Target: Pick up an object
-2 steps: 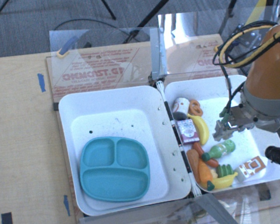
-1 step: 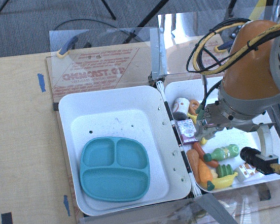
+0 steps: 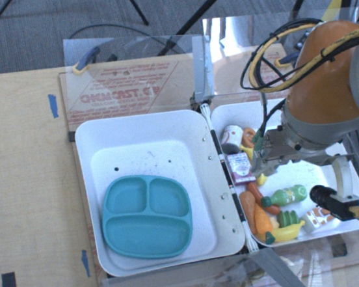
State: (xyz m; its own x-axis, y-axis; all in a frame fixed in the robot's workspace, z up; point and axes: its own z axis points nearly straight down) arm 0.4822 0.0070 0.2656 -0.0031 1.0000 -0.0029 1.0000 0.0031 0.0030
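the gripper (image 3: 264, 156) hangs low over the right bin (image 3: 314, 171), its fingers too blurred against the clutter to tell if they are spread or pinching. just left of them a small purple carton (image 3: 240, 167) lies against the bin wall; below them lie a glossy green bottle (image 3: 287, 195), an orange carrot (image 3: 261, 219) and a yellow banana (image 3: 287, 231), loosely heaped, any one a likely pick. well left, a smooth teal divided plate (image 3: 148, 216) rests flat in the left bin (image 3: 94, 144).

Divided plate (image 3: 148, 216) in left bin (image 3: 100, 138); toys (bottle (image 3: 287, 195), carrot (image 3: 261, 219)) in right bin (image 3: 240, 109); arm (image 3: 322, 81) above.
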